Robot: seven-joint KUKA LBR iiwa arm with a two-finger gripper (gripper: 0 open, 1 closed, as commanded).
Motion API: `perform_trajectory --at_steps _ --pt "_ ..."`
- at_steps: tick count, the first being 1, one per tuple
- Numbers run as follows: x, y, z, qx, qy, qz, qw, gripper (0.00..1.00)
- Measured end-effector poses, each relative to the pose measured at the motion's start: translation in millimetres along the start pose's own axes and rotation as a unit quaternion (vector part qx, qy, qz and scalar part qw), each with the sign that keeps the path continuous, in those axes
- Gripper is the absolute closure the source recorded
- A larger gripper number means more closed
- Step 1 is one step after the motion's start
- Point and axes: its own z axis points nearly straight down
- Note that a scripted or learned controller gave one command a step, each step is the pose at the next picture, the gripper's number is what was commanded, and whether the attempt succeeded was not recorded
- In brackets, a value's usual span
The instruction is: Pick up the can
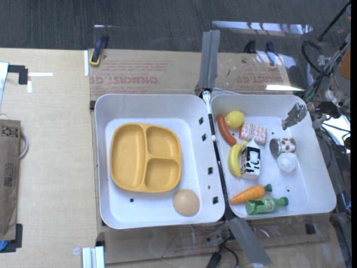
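1. The right bin (329, 197) is my landmark. It is crowded in its left half; its right part, beside the right wall, is bare floor, so there is open room there to come down and to lift away
2. The left bin (103, 166), on the other side of the shared wall, carries a yellow divided plate (146, 157) and a round beige ball (186, 202); they are well apart from the work
3. The gripper (294, 116) hangs over the upper right part of the right bin, near its back rim. It holds nothing; how wide it stands I cannot tell
4. The can (282, 146) lies on its side in the right half of the right bin, below the gripper, its metal end facing left. I judge it light, stiff and smooth, so it may roll or slip; better to close across the round body at the middle
5. A white ball (287, 162) touches the can from below, and a small carton (251, 162) lies near to its left
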Motion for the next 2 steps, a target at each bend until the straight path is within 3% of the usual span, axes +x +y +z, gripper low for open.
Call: perform_trajectory --at_steps 1,2 --pt "4 6 101 -0.002 0.0 -0.048 0.9988 0.0" --pt "-40 58 71 -0.002 -0.001 -0.111 0.9938 0.0"
